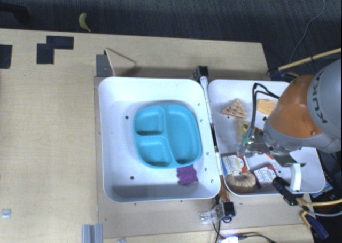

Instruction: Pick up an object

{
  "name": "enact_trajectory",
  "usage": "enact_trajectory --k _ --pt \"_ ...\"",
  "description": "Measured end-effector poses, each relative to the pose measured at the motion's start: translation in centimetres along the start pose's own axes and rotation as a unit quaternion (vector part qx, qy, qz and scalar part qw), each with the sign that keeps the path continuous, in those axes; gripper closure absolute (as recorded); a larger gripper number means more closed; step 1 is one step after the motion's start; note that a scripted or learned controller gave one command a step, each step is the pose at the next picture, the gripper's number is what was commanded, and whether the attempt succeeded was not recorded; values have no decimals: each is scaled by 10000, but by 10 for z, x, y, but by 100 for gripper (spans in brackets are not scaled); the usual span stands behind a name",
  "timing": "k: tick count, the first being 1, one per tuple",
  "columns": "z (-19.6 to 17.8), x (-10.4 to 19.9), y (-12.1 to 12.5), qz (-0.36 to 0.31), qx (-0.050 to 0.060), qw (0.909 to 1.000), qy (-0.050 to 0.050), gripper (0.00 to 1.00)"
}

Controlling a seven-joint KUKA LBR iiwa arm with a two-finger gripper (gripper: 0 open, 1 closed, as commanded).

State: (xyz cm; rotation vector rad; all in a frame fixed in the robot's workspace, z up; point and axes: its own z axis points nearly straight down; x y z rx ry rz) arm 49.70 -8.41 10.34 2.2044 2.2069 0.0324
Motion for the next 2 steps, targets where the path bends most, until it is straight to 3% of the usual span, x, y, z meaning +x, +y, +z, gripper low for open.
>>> enact_trajectory --k 1,2 --pt "15 -49 57 -21 70 10000 -15 100" --pt "-131 34 113 -30 118 9999 9 100"
